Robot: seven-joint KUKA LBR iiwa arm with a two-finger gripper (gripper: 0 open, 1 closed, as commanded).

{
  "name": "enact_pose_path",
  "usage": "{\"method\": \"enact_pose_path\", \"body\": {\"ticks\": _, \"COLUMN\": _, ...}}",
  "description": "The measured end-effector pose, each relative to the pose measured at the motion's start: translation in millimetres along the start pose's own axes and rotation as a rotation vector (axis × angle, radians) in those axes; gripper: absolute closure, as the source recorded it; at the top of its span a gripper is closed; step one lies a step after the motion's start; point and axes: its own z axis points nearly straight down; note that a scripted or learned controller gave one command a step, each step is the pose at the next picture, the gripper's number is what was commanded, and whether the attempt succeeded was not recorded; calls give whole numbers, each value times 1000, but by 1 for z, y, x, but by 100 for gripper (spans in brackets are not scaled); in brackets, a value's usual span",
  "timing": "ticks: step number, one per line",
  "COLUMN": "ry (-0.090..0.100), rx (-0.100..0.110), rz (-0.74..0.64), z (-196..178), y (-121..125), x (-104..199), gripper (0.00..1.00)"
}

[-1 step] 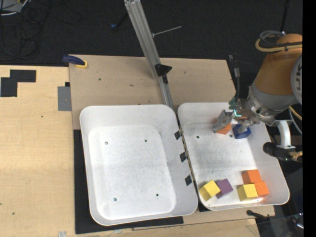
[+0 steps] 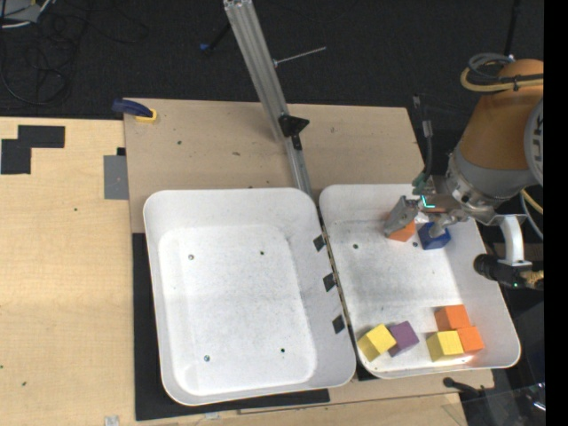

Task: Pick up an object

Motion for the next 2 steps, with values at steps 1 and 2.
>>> {"method": "enact_pose_path", "body": {"ticks": 1, "ry": 1, "rx": 7, "rz": 0, "z": 64, "y": -2, "x": 5, "gripper": 0}}
{"method": "enact_pose_path", "body": {"ticks": 2, "ry": 1, "rx": 5, "rz": 3, "z": 109, "y": -1, "x": 6, "gripper": 0}}
